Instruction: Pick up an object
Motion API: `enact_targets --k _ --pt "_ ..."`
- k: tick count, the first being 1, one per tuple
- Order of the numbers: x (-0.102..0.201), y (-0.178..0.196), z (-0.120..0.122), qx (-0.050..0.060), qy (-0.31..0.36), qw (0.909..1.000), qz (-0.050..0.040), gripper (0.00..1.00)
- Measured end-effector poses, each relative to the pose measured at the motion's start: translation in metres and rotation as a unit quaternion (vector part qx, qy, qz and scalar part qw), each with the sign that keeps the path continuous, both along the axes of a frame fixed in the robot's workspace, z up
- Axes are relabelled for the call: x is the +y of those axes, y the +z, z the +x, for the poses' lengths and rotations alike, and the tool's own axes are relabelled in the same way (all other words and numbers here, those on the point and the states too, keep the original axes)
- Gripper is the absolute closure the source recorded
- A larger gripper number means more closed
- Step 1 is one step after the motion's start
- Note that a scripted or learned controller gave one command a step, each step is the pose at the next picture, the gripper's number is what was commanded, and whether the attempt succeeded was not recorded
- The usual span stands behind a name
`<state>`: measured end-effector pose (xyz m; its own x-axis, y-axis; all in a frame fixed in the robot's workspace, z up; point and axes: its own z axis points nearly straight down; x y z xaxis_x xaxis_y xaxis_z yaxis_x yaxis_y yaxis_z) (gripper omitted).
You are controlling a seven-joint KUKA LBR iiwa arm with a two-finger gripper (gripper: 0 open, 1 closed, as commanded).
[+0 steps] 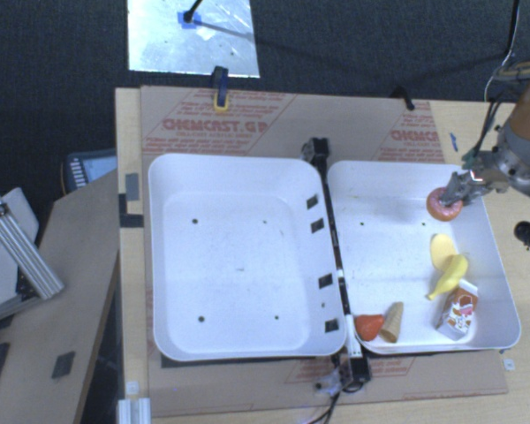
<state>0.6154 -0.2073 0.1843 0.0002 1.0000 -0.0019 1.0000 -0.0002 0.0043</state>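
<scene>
Two shallow white plastic bins sit side by side on the bench. The left bin (172, 193) shows only its bare floor. The right bin (380, 228) carries everything worth picking. Along its near wall lie a small red-orange rounded piece (367, 327) and, touching it, a tan cone-shaped piece (393, 321). Further right, a yellow banana-like toy (447, 272) stretches along the right side, with a small white and red-brown carton (458, 314) just beside its lower end. Near the far right corner lies a pink ring-shaped doughnut toy (442, 206), and the arm's two-finger gripper (459, 186) hangs directly over it, tips at or just above the ring's upper edge.

Whether the jaws stand apart or together cannot be told at this size, and nothing is seen clamped between them. Judging from the pose, the step in hand is the approach or descent on the doughnut, so the pick is not yet made. The next move likely calls for the fingertips to straddle part of the ring, close firmly, then lift straight up clear of the bin wall close by.
</scene>
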Motion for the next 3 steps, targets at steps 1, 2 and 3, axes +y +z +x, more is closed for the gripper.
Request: enact_targets --k 1,2,3 --pt "0.001 0.015 -0.001 0.000 0.000 1.0000 0.0003 1.00" --pt "0.000 -0.086 0.011 -0.002 0.001 1.0000 -0.0007 1.00" --pt "0.001 -0.033 0.030 -0.001 0.002 1.0000 -0.0002 1.00"
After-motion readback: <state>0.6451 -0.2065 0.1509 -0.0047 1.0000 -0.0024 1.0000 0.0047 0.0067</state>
